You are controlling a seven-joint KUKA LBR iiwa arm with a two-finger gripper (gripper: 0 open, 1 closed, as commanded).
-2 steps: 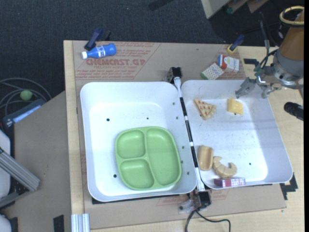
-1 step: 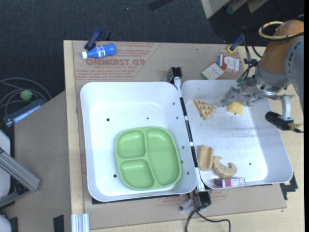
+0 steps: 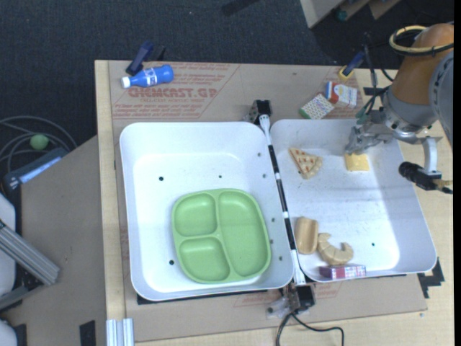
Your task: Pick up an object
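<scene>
The right bin (image 3: 403,222) holds a waffle-like wedge (image 3: 306,162), a small yellow block (image 3: 357,163), a tan bread piece (image 3: 306,234), a croissant-like piece (image 3: 336,250) and a red-and-white wrapped bar (image 3: 343,271). My gripper (image 3: 358,141) hangs over the bin's far right part, just above and beside the yellow block. Nothing shows between its fingers.
A green three-section plate (image 3: 218,234) lies in the left bin (image 3: 144,193). A blue-and-white bottle (image 3: 148,76) rests on the bench at the far left. Small boxes (image 3: 328,101) sit behind the right bin. Cables run down the arm at the right edge.
</scene>
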